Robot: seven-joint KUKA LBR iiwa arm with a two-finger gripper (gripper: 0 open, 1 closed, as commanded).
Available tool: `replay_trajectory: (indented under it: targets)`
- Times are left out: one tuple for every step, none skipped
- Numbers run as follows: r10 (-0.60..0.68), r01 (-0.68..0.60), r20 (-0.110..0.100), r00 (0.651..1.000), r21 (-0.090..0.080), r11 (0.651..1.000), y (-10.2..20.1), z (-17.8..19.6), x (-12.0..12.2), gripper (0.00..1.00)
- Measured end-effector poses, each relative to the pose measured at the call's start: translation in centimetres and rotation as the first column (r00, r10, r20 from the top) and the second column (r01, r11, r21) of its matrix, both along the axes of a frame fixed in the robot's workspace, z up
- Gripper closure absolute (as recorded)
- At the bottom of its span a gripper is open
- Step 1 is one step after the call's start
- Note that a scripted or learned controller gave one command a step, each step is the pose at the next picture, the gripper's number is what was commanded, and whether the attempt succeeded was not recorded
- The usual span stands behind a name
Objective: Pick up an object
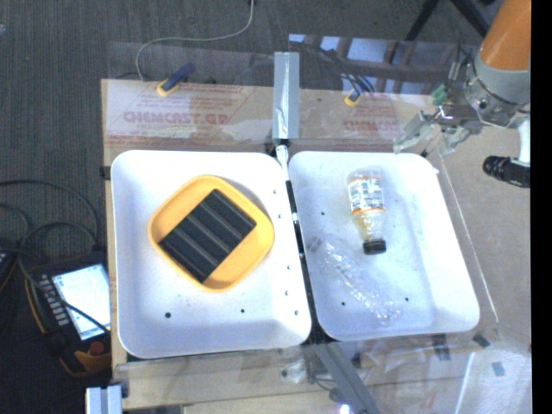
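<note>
A small clear bottle (366, 203) with amber liquid, a printed label and a black cap lies in the right bin (448, 257), cap pointing toward the front. A crumpled clear plastic piece (355, 281) lies just in front of it. In the left bin (138, 300) rests a yellow dish-shaped object (211, 231) with a black ribbed top. My gripper (431, 141) hangs above the right bin's back right corner, behind and to the right of the bottle. Its fingers are spread open with nothing between them.
A metal divider post (285, 93) stands behind the seam between the bins. Clamps and cables lie along the back board (190, 115). A handheld pendant (73, 296) sits on the floor at the left.
</note>
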State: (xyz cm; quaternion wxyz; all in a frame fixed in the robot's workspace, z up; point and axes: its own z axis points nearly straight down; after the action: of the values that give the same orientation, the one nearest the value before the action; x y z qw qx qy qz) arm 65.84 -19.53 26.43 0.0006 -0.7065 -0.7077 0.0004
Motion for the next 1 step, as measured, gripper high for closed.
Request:
replay_trajectory:
  targets:
    - [0.073,-0.073,0.0,0.997,-0.003,0.997,0.38,-4.81,-2.29,0.0]
